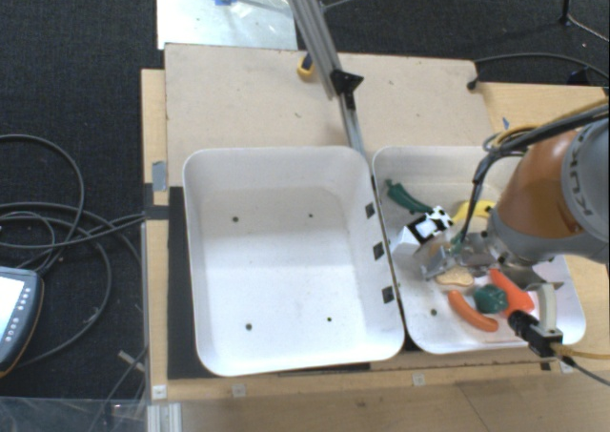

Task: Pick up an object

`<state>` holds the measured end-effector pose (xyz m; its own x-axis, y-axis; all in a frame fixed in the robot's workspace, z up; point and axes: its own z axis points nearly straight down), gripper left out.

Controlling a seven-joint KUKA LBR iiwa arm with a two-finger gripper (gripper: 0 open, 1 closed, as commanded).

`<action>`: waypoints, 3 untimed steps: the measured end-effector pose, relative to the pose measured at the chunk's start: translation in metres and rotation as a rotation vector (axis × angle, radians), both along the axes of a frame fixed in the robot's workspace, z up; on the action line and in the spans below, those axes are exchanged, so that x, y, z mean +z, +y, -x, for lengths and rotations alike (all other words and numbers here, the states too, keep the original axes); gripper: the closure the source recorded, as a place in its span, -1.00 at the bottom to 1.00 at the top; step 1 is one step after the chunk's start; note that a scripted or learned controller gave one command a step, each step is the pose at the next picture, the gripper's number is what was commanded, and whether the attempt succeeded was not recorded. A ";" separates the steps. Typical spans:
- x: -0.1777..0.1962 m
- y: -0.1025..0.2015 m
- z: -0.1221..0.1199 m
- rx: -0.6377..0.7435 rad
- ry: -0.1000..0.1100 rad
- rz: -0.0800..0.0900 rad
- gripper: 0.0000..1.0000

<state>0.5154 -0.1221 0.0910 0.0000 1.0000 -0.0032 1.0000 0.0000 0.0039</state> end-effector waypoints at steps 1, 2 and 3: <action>0.013 0.000 -0.001 0.000 -0.004 -0.001 1.00; 0.057 0.002 -0.008 0.005 0.000 -0.002 1.00; 0.100 0.004 -0.010 0.005 -0.002 -0.002 1.00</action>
